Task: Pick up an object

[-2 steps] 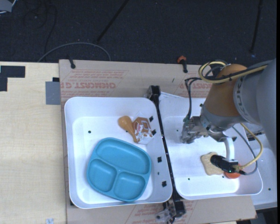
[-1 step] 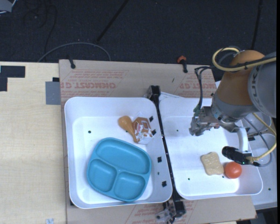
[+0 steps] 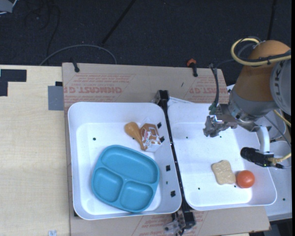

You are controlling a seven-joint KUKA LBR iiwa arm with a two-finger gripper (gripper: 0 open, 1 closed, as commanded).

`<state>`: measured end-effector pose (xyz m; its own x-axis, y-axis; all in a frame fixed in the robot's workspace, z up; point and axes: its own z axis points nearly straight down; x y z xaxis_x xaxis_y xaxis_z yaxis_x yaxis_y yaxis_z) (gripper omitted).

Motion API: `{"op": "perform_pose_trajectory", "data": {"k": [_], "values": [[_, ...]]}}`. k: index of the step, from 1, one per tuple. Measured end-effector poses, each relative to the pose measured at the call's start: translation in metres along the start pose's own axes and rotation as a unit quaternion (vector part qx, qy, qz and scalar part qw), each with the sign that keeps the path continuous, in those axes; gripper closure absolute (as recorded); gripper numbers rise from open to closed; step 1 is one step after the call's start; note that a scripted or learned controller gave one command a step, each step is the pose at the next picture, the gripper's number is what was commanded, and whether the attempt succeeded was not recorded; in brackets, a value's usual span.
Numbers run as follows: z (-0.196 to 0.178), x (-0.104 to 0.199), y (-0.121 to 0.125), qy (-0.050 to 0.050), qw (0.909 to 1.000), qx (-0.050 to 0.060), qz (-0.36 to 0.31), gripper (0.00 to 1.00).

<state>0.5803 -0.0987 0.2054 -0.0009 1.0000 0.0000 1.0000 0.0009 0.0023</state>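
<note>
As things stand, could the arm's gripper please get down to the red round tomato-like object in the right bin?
Probably yes. The gripper hovers over the same right bin, and the red round object lies uncovered near the front corner; only the tan bread-like slice touches its side.

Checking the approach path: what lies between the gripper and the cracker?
Only bare white bin floor between the gripper and the cracker, in the camera view.
</note>
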Motion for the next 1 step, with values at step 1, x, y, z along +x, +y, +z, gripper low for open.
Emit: {"op": "perform_pose_trajectory", "data": {"k": [1], "values": [[-0.0252,-0.0012,0.0004,0.000,1.0000,0.001,0.000,1.00]]}}
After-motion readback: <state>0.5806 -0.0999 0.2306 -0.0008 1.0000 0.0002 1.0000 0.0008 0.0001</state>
